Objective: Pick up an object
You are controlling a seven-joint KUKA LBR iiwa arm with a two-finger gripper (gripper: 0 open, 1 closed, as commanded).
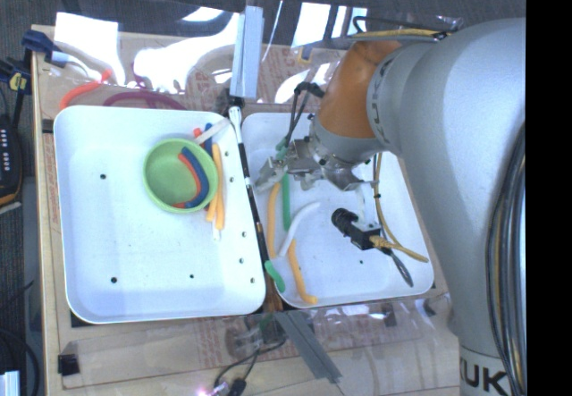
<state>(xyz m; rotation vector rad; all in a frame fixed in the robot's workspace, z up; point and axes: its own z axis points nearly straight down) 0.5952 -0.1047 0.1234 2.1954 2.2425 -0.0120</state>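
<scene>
Gripper low in the right white bin, over a long green plastic stick beside a white curved strip. Opening: cannot tell. Risk: crowded sticks make it snag two or slip off.

Green bowl, white bins

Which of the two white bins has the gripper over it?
The right bin: the gripper hangs over its upper left part. The left bin holds the green bowl.
</scene>
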